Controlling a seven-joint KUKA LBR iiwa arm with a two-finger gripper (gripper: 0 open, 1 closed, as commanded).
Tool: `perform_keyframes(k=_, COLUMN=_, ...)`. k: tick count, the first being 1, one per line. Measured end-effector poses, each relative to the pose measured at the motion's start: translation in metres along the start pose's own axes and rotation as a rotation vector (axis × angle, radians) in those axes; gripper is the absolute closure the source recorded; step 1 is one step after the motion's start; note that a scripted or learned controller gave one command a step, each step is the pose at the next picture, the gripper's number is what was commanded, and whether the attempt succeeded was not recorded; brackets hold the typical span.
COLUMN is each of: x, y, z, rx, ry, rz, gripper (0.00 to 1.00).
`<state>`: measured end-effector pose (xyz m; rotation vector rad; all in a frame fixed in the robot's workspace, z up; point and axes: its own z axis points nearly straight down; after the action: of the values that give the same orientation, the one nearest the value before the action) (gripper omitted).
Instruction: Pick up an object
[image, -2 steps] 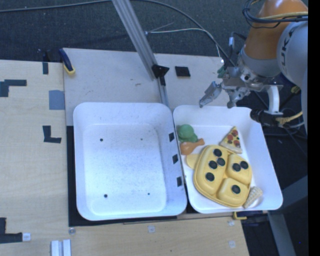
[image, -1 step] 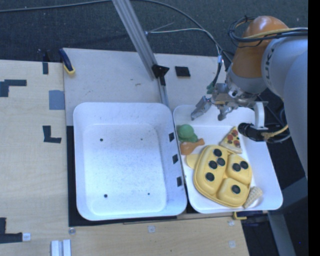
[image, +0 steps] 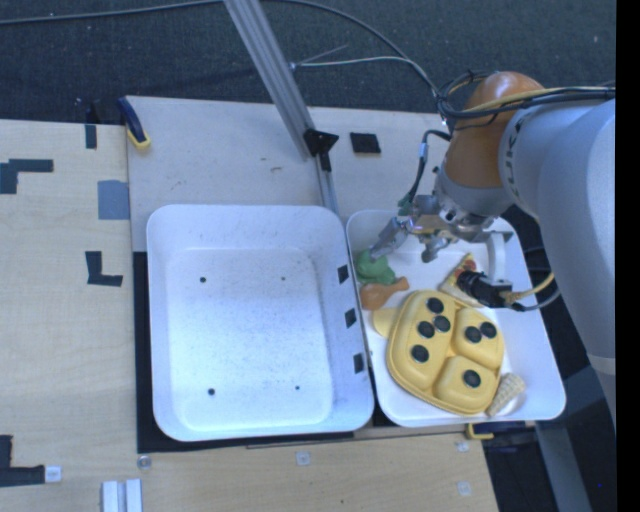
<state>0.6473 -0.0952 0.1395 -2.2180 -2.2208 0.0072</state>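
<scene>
My gripper (image: 408, 244) hangs over the far end of the right bin (image: 535, 345), open, with nothing between its fingers. One finger (image: 385, 240) points down toward a small green object (image: 373, 267) just below it, without touching as far as I can tell. A tan piece (image: 383, 293) lies next to the green one. A big yellow object with black dots (image: 445, 350) covers the bin's middle and near part. A pale corn-like item (image: 506, 393) rests at the near right corner. A small orange thing (image: 465, 267) sits beside the wrist, partly hidden.
The left bin (image: 170, 300) stands beside the right one, their rims nearly touching. A slanted metal pole (image: 275, 75) comes down to the bench behind the bins. Black cable (image: 500, 292) loops off the wrist over the right bin.
</scene>
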Motion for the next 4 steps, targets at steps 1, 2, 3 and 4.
perform_keyframes(k=1, x=0.001, y=0.0, z=0.053, rx=-0.002, ry=0.0, rz=-0.001, gripper=0.0)
perform_keyframes(k=2, x=0.001, y=0.0, z=0.04, rx=-0.005, ry=0.0, rz=-0.001, gripper=1.0)
perform_keyframes(k=3, x=-0.008, y=0.001, z=-0.014, rx=-0.008, ry=0.001, rz=0.0, gripper=1.0)
perform_keyframes(k=4, x=-0.001, y=0.001, z=-0.076, rx=-0.008, ry=0.001, rz=-0.001, gripper=1.0)
